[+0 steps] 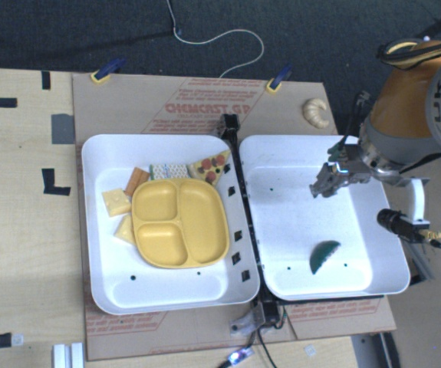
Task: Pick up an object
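Camera view: cardboard-topped bench (205,102), dark floor (67,14).

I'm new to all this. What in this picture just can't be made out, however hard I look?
- The hand: too small and dark to tell if anything is in it.
- The small items beside the yellow divided plate: partly under it, too blurred to name.
- The dark green object: its shape is unclear.
- The arm: cut off by the right edge.
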Tool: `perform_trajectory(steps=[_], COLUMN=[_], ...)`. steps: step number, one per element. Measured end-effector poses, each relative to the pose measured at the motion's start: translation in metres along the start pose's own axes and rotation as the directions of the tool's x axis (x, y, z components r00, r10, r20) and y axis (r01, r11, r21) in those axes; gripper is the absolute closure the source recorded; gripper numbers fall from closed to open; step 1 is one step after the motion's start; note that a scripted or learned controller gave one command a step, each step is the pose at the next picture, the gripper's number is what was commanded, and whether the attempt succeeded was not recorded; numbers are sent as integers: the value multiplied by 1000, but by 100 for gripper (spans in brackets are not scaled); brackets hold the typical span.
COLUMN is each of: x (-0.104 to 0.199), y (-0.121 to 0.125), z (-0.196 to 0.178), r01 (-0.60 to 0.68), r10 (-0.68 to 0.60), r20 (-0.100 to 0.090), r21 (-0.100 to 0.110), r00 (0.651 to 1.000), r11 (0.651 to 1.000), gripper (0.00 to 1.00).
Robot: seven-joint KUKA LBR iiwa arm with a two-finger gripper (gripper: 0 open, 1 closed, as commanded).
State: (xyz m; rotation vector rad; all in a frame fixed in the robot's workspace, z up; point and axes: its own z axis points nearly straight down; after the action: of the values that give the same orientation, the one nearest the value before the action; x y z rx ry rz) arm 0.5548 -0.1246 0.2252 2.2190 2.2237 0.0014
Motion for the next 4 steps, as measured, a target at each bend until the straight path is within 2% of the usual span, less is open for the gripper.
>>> perform_trajectory(steps=[1, 2, 4], x=[55, 101, 118], y=[5, -3, 4], z=[-9, -4, -7], r01=[5, 4, 1], r10=[-5, -4, -1], r20=[-2, 0, 0], r21=[1, 3, 3], r00=[1000, 1000, 1000], r11=[1000, 1000, 1000], gripper=[100, 100, 100])
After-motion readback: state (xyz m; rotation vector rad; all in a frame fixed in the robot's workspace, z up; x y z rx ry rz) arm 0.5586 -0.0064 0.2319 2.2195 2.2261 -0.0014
